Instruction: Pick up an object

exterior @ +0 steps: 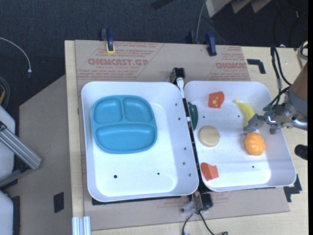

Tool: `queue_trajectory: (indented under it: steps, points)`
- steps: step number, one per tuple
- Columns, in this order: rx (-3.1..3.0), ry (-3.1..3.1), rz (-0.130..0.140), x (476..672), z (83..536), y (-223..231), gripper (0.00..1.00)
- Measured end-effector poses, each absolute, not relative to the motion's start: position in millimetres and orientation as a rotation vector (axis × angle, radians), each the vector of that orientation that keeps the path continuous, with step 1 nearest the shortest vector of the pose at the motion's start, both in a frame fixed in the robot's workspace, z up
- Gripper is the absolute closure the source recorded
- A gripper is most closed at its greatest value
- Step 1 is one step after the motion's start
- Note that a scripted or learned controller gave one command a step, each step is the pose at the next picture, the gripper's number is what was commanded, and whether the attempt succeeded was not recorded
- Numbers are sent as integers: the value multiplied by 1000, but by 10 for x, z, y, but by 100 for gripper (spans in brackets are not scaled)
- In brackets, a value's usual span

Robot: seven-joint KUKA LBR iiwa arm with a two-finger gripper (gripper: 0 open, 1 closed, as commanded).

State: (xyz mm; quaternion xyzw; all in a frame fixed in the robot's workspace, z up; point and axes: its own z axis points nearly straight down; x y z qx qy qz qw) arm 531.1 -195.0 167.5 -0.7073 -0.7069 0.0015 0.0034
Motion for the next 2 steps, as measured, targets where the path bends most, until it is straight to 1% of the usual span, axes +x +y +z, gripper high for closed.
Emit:
queue_trajectory:
  steps: [1, 2]
  points:
    - [-2217, -2218, 4, 5367, 1216, -1969, 0]
    - [-2218, -2218, 3, 5360, 822, -1963, 0]
